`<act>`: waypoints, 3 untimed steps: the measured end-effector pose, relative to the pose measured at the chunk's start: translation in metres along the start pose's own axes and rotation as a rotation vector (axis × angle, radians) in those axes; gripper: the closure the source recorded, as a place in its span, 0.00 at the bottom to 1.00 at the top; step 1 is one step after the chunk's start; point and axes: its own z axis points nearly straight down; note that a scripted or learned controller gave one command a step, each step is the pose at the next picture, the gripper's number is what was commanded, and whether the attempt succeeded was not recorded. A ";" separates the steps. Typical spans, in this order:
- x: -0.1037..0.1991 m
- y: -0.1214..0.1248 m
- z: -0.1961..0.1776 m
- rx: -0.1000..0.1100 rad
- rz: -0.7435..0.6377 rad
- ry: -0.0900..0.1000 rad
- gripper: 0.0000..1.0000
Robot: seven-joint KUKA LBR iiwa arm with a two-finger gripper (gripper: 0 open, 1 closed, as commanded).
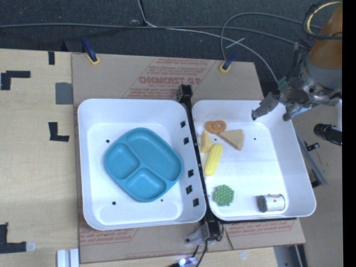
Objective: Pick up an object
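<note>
The hand (275, 109) hangs released with fingers spread above the right bin (289, 166), which holds a knobbly yellow corn cob (213, 159) and a tan wedge (233, 139)

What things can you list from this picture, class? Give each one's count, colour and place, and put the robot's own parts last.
Bins: 2, white, side by side on the bench.
Divided plate: 1, blue, left bin.
Corn cob: 1, yellow, right bin, by the divider.
Wedge: 1, tan, right bin, far part.
Ring: 1, orange, beside the wedge.
Bumpy ball: 1, green, right bin, near part.
Can: 1, silver, right bin, near corner.
Clamps: 2, blue and yellow, cardboard's far edge.
Gripper: 1, grey, over the right bin's far right edge.
</note>
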 end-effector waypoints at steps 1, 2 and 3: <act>0.000 0.002 -0.007 -0.011 -0.003 -0.002 0.00; 0.004 0.006 0.038 -0.008 -0.004 -0.002 0.00; 0.004 0.006 0.103 -0.005 -0.003 -0.002 0.00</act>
